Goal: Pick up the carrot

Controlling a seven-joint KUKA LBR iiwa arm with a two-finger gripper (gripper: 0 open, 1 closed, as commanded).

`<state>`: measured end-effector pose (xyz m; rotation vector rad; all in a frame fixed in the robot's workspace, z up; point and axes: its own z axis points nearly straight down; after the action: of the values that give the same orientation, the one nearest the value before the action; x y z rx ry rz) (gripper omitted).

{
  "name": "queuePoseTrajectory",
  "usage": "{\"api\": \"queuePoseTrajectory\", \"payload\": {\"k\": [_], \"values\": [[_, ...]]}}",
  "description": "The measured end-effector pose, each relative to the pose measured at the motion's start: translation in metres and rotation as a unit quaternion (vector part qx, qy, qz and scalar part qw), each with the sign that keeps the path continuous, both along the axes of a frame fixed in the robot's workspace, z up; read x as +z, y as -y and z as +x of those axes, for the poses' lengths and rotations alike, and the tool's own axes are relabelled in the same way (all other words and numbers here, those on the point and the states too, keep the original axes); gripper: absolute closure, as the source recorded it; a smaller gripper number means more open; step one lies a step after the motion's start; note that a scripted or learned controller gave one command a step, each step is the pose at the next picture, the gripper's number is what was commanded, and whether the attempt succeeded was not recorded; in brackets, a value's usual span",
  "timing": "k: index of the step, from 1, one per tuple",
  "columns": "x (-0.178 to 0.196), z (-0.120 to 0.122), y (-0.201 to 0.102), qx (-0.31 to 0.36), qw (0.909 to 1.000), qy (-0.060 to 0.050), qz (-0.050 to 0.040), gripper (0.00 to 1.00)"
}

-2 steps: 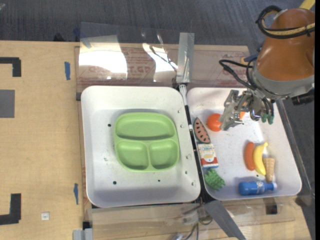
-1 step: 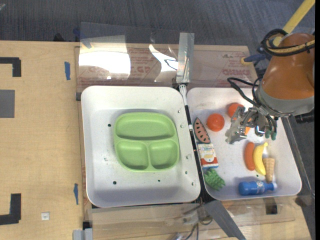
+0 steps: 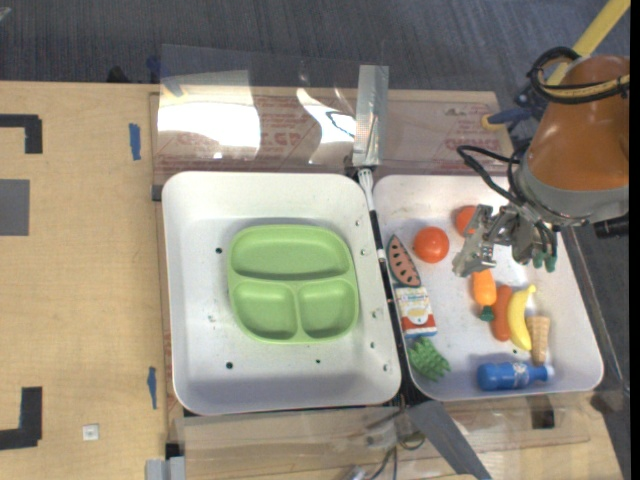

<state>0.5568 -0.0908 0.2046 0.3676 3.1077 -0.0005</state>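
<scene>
The arm's orange band (image 3: 580, 138) sits at the upper right, and below it the gripper (image 3: 478, 258) hangs over the right bin (image 3: 580, 368). Its metal fingers (image 3: 470, 261) point down and to the left; whether they are apart or together cannot be told from this slant, and nothing shows between them.

The carrot (image 3: 484, 290) lies in the right bin just below the fingertips, close to them; contact cannot be told. Just right of it lie a red piece (image 3: 502, 313) and a banana (image 3: 518, 318), with a cone (image 3: 540, 336) beside the banana. A tomato (image 3: 431, 244) rests to the left of the gripper, and an orange piece (image 3: 465, 218) above it. Along the bin's left wall lie a melon slice (image 3: 400, 261), a carton (image 3: 414, 310) and a green item (image 3: 430, 358). A blue bottle (image 3: 510, 374) lies near the front wall.

The left bin (image 3: 200, 368) holds a green tray (image 3: 293, 281) with three compartments. Both bins rest on the worktop (image 3: 70, 268).
</scene>
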Motion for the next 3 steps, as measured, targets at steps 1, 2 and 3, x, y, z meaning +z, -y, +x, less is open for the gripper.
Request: {"api": "queuePoseTrajectory", "payload": {"k": [1, 2, 3], "values": [[-0.098, -0.022, 0.007, 0.227, 0.9739, -0.006, 0.0006, 1.0], [-0.018, -0.032, -0.031, 0.356, 0.9345, -0.001, -0.0028, 1.0], [-0.104, -0.006, 0.019, 0.405, 0.9141, -0.006, 0.0, 1.0]]}}
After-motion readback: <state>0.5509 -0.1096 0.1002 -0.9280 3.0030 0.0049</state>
